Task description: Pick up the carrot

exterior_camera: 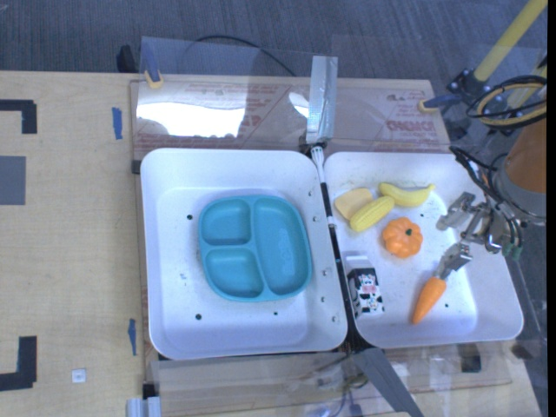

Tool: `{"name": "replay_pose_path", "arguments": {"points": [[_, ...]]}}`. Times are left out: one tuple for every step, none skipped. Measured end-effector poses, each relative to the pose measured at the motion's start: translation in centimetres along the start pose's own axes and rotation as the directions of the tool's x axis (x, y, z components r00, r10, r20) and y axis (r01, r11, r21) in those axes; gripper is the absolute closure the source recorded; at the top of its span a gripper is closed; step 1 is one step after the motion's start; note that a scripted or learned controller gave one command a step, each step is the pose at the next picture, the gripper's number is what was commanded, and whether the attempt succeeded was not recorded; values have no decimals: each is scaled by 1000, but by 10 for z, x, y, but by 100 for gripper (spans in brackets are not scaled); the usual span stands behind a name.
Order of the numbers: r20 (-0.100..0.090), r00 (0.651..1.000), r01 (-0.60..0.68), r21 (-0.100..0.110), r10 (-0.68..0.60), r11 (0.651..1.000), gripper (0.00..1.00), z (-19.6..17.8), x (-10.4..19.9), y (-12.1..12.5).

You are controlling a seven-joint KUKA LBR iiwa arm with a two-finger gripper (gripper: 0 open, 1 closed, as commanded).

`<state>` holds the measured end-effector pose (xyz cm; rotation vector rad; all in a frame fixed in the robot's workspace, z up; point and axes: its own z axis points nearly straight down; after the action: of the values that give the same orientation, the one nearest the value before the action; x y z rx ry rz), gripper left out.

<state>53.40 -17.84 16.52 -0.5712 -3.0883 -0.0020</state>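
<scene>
**Open pincer poised above the carrot's leafy end**

The pincer [459,227] hangs over the right side of the right bin [495,315], its two metal fingers spread apart with nothing between them. Going left to right: the left bin [165,320] holds a blue divided plate [256,248]. In the right bin, a small black-and-white carton [366,291] lies near the dividing wall; above it sit a pale yellow wedge, a corn cob [372,212], a banana [406,195] and a small orange pumpkin [402,236]. The carrot [427,299] lies tilted near the bin's front, green top pointing up toward the lower finger, apparently just touching it. To grasp well, the pincer probably needs to shift down the carrot toward its thicker orange body, straddle it crosswise, then lower and close.
</scene>
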Motion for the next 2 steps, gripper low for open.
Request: {"name": "replay_pose_path", "arguments": {"points": [[3, 998, -59, -1, 59, 998, 0, 75, 45, 2], [10, 990, 142, 2, -142, 990, 0, 79, -49, -26]]}}
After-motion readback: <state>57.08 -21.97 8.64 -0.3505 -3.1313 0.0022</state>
